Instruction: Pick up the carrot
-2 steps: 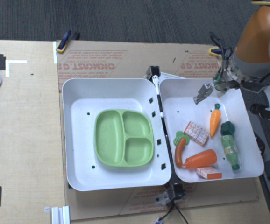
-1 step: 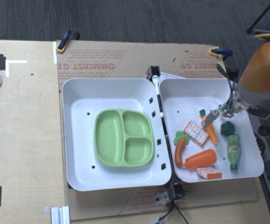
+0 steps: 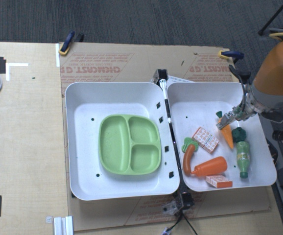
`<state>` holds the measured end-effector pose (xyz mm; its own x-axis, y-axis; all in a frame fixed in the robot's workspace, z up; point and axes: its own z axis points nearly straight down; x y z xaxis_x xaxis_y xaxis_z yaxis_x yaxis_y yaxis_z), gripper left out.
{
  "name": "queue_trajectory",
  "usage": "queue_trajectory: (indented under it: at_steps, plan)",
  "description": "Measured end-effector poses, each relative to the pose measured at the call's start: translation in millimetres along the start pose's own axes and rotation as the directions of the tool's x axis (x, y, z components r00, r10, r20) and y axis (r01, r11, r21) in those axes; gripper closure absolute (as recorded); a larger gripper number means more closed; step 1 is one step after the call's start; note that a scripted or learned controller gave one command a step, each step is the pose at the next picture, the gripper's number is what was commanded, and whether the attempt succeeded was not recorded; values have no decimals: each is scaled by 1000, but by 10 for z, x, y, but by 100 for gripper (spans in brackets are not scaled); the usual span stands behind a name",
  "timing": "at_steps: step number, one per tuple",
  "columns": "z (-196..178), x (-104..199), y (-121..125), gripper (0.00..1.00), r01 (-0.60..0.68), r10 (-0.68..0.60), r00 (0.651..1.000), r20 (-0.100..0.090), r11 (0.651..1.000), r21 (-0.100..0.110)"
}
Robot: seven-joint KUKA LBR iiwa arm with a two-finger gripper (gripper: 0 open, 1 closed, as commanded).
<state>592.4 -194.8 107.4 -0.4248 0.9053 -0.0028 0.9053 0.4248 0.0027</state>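
The carrot (image 3: 227,136) is a small orange cone in the right bin (image 3: 190,106), near its right wall, with its tip pointing toward the front. My gripper (image 3: 229,117) reaches in from the right and sits low over the carrot's upper end, where a bit of green (image 3: 220,115) shows. Whether it has hold of the carrot is unclear at this size.
A dark green piece (image 3: 239,133) and a green bottle (image 3: 243,158) lie right beside the carrot. A pink checked box (image 3: 205,139), a red pepper (image 3: 188,156), an orange bottle (image 3: 211,166) and a small pink block (image 3: 218,181) fill the bin's front. The left bin (image 3: 82,131) holds a green divided plate (image 3: 130,144).
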Motion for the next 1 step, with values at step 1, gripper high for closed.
queue_trajectory:
  at_steps: [1]
  plan:
    - [-915,145,808,100,-226,226,974,-1,974,3]
